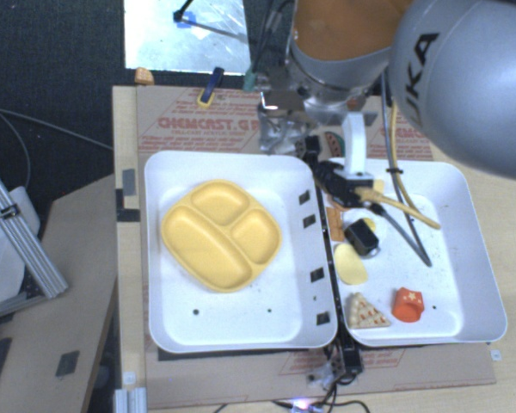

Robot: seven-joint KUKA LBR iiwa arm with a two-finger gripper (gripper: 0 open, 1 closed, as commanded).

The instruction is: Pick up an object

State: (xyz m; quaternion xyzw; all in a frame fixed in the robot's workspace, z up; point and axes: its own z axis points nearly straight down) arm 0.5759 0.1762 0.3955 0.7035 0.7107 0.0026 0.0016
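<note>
Crowding is the hazard: gripper (pixel 359 203), state impossible to tell, hangs at the right bin's (pixel 473 256) ten o'clock, just over a black object (pixel 362 237). Pale yellow disc (pixel 352 265) touches it at six o'clock, so a grab might knock both

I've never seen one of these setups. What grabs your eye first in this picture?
The big grey arm with its orange band looms in from the upper right. Next comes the yellow divided plate, alone in the left bin. The right bin holds small bits, among them an orange piece and a triangular cracker.
</note>
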